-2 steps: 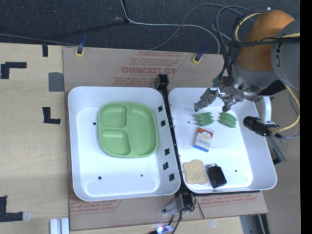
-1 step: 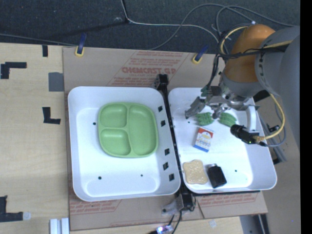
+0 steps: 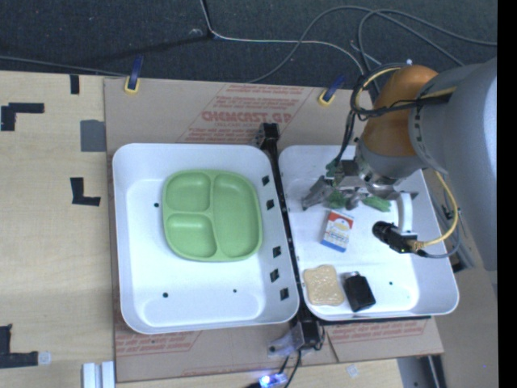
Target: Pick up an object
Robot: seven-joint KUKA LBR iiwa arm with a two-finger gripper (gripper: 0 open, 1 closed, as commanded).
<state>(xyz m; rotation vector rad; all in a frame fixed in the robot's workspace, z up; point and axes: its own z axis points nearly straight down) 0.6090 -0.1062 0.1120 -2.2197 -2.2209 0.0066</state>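
The grey arm's two-finger gripper (image 3: 338,194) is hovering over the right white bin (image 3: 428,293), its fingers spreading wide and holding nothing. A small white-and-blue card packet with a red patch (image 3: 337,231) is lying just below it, while a beige sponge-like block (image 3: 323,284) and a small black box (image 3: 359,291) are sitting nearer the front wall. A green three-compartment plastic plate (image 3: 212,215) is resting in the left white bin (image 3: 137,297).

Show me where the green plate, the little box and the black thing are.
green plate (image 3: 212,215): camera view, on the ridge where its three sections meet.
little box (image 3: 338,230): camera view, middle of its printed top face.
black thing (image 3: 359,291): camera view, middle of its dark top.
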